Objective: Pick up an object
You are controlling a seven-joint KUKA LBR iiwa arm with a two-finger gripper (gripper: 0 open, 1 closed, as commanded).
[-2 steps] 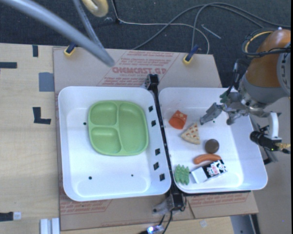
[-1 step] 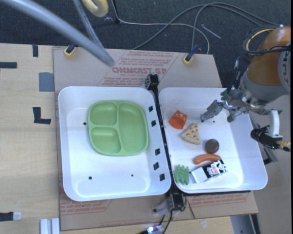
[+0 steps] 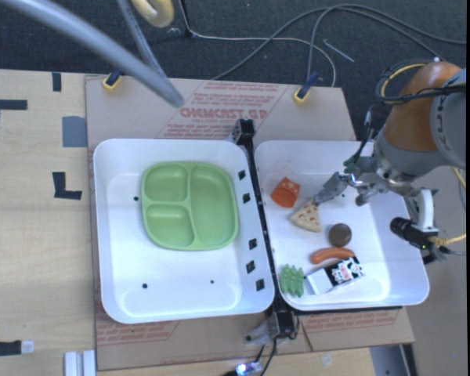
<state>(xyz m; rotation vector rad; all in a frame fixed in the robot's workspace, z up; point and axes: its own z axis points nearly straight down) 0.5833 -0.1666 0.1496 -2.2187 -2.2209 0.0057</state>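
Below us, two shallow white bins sit side by side on the bench. Our left bin (image 3: 110, 233) holds a green divided plate (image 3: 190, 206) lying flat, toward its upper half. Our right bin (image 3: 399, 288) holds the small things we might pick: an orange block (image 3: 285, 192) near the divider, a pale cheese wedge (image 3: 306, 217) just below and right of it, a dark brown round piece (image 3: 340, 233) further right, an orange-red sausage (image 3: 331, 254) under that, a black-and-white carton (image 3: 337, 275) lying on its side, and a green leafy piece (image 3: 292, 280) beside the carton, close to the divider.

Our arm (image 3: 419, 124), grey with its orange band, reaches in from the right over the right bin. Our gripper (image 3: 323, 196) hangs low, its tip just above and to the right of the cheese wedge, between it and the orange block. Nothing shows between the fingers, and we cannot tell whether they stand wide or narrow from this slant.
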